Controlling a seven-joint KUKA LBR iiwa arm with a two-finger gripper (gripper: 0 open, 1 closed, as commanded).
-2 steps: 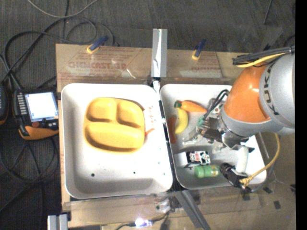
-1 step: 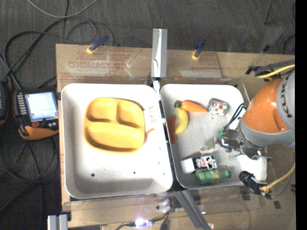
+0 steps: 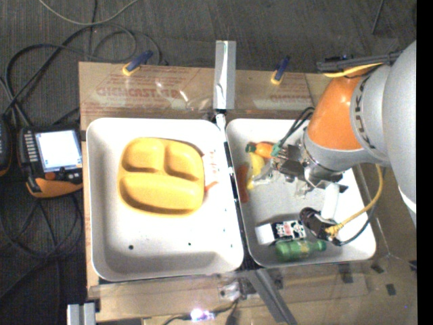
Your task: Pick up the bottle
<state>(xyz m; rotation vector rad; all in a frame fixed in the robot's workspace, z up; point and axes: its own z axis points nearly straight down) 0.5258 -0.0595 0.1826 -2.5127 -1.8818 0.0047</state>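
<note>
- Lying on its side along the near wall of the right bin (image 3: 365, 249), the green bottle (image 3: 300, 249) is the closest thing to the camera and nothing grips it.
- Just behind it, touching or nearly so, sits a small white-and-black carton (image 3: 279, 231). A descent aimed slightly far could catch the carton instead, or wedge both.
- A yellow cable (image 3: 353, 221) loops from the arm over the bin's right side, with its dark plug end just above the bottle. It could snag or nudge the bottle as the arm moves.
- Farther in, the gripper (image 3: 279, 171) hangs over the middle of the right bin, well apart from the bottle. Whether the jaws are apart or together cannot be told under the wrist hardware.
- Beside the gripper, against the bin's left wall, lies a cluster of orange and yellow pieces (image 3: 256, 160). Closing here would likely take the wrong thing.
- The bottle is round and close to the wall, so it will probably roll or jam against the wall if pinched off-centre.
- The left bin (image 3: 101, 249) holds a yellow divided tray (image 3: 162, 176), which plays no part in this task.
- At the far edge, the brown counter (image 3: 162, 87) carries two clamps.
</note>
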